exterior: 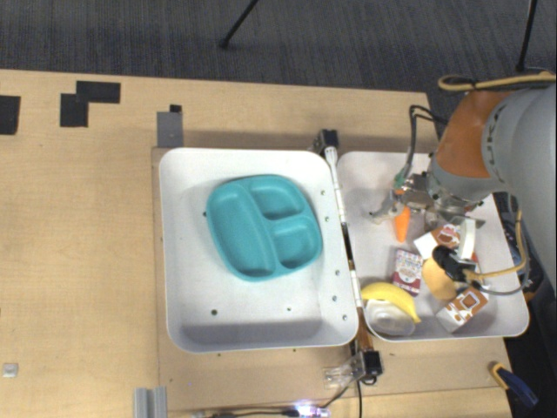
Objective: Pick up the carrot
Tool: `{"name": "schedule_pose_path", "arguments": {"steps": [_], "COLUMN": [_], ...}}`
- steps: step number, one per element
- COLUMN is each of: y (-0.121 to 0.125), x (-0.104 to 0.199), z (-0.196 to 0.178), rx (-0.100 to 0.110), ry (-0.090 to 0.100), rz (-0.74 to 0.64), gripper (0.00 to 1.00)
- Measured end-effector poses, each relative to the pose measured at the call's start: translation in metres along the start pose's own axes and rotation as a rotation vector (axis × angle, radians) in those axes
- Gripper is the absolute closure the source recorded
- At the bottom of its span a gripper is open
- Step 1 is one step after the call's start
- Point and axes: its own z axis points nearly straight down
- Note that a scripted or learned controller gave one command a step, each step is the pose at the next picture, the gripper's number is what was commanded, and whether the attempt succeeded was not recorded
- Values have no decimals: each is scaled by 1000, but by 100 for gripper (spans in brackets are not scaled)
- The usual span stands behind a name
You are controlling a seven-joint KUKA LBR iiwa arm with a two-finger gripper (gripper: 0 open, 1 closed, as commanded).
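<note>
**Operator:** Where's the carrot (401, 225), and how far along are we?

**Observer:** You'll find it in the right bin (365, 171), near the middle, a short orange piece standing roughly upright just under the gripper (409, 200). The arm (487, 142) reaches in from the right and hangs directly over it.

**Operator:** Has it got hold?

**Observer:** You can't settle that from here. The wrist covers the fingertips, so I cannot tell whether the jaws are released or clenched. The carrot's top meets the gripper's underside, but nothing shows it between the fingers, and it looks to be down in the bin, not lifted.

**Operator:** So what's left?

**Observer:** By my reading, the approach is done; you have yet to see a confirmed grasp and the lift. Watch the clutter: a banana (392, 298), a small packet (406, 271) and other bits lie close below the carrot. The left bin (178, 233) holds the teal plate (263, 225), well apart.
</note>
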Motion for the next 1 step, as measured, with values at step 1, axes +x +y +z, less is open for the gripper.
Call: {"name": "schedule_pose_path", "arguments": {"steps": [1], "y": [3], "x": [1], "z": [-13], "rx": [-6], "ry": [0], "rz": [-7], "gripper": [100]}}
